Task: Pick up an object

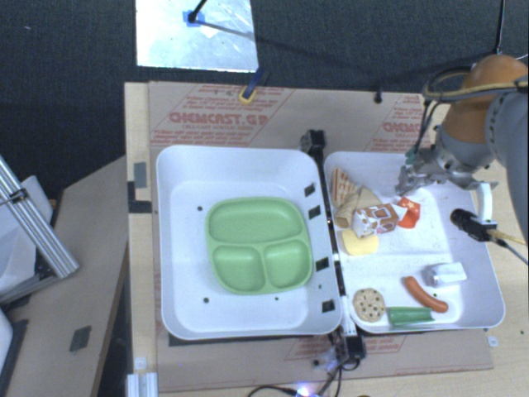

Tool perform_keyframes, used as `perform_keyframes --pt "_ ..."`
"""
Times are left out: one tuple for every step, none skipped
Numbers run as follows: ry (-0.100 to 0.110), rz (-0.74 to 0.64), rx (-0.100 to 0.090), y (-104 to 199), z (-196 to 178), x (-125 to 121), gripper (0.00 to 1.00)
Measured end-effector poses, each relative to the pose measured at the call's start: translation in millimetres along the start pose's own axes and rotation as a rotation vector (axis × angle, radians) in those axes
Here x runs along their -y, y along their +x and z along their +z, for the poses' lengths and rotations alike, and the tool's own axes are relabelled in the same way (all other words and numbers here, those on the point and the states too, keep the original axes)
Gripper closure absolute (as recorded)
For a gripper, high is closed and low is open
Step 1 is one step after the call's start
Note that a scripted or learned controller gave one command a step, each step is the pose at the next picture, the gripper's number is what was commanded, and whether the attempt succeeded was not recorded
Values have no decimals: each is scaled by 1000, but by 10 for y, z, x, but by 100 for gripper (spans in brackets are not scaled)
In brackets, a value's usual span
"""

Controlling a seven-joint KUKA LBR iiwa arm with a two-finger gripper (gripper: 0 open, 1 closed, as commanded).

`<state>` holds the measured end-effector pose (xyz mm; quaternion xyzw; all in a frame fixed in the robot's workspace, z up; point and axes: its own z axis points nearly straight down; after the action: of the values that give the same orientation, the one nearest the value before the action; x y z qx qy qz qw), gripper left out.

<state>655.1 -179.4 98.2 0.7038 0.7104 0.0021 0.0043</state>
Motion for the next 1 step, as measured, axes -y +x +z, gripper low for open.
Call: perform_keyframes --pt "2 3 -2 -28 -446 -17 100"
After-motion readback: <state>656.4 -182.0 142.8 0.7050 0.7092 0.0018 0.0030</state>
